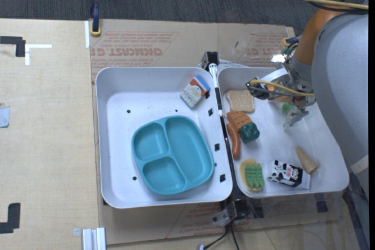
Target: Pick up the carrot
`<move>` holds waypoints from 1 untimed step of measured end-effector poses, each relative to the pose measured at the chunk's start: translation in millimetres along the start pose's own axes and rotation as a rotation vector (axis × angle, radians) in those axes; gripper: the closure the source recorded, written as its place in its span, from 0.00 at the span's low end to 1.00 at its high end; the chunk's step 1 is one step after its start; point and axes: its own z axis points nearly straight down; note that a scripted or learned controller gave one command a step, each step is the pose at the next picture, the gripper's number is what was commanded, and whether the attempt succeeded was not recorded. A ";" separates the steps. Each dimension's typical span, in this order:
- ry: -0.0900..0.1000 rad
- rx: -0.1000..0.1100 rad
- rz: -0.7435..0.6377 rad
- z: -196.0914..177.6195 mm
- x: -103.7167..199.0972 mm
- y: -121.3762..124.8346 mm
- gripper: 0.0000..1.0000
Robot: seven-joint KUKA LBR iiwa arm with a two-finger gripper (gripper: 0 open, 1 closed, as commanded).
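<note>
The carrot [235,141] is a long orange piece lying along the left wall of the right bin [328,184], just below a slice of toast [240,101] and beside a dark green toy vegetable [250,132]. My gripper [292,114] hangs low over the upper right part of the same bin, well to the right of the carrot and apart from it. The grey arm with its orange band [313,26] comes in from the right and hides the bin's far right corner. A small green item [286,107] lies right by the gripper.
The right bin also holds a yellow-and-green corn piece [253,175], a cow-print carton [286,173] and a tan wedge [306,160]. The left bin [111,126] holds a teal divided plate [173,154] and a small carton [194,92].
</note>
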 end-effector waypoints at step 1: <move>0.005 -0.002 -0.006 -9.5 1.7 -0.6 1.00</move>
